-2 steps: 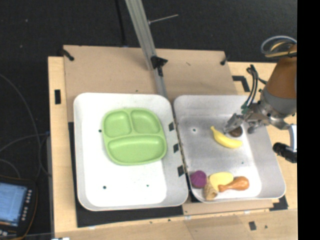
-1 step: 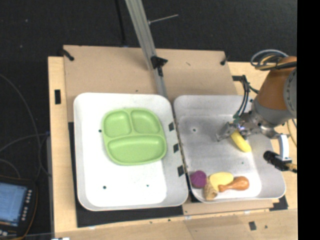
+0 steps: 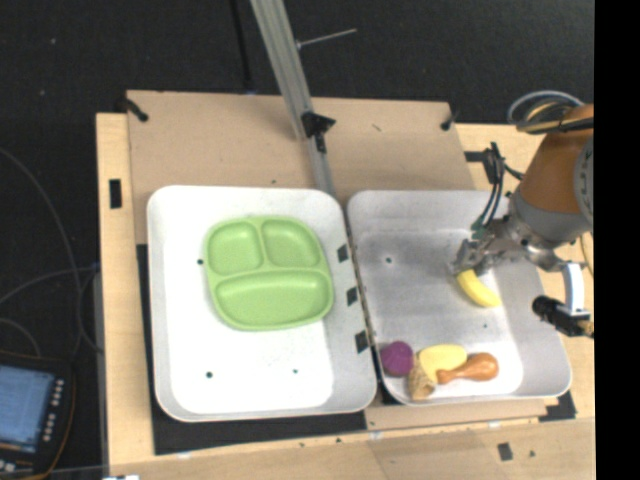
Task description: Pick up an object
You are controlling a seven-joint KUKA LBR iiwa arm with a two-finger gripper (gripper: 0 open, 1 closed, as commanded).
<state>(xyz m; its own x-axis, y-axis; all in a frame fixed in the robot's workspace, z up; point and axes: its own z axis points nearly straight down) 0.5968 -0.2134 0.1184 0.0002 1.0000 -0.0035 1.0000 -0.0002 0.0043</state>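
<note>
Camera view, looking down at a slant: we count four small objects in the right bin [image 3: 400,238]. One banana [image 3: 477,288] lies toward the bin's right side, just below the gripper [image 3: 468,261] — touching it or nearly so, we cannot tell which. Three more sit bunched at the bin's near edge: one purple ball-like piece [image 3: 397,357], one pale yellow lump [image 3: 438,361] just right of it, and one orange-brown piece [image 3: 474,369] against the yellow one's right side.

The left bin [image 3: 180,368] holds one green divided plate [image 3: 268,272] with three compartments, set in the bin's upper half.

Both white bins rest side by side, edges touching, on a tan wooden bench [image 3: 240,138]. One metal pole [image 3: 285,68] slants up from the bench's far side, between the bins. Dark floor surrounds the bench; cables trail at left, and one screen [image 3: 30,406] shows at the lower-left corner.

The arm [image 3: 555,183] enters from the right, its orange band above the wrist, bending down and leftward into the right bin. The gripper's tip sits low over the bin floor at the banana's upper end. Whether its tool is spread or pressed together we cannot tell — too small and dark here. Nothing is visibly pinched.
</note>
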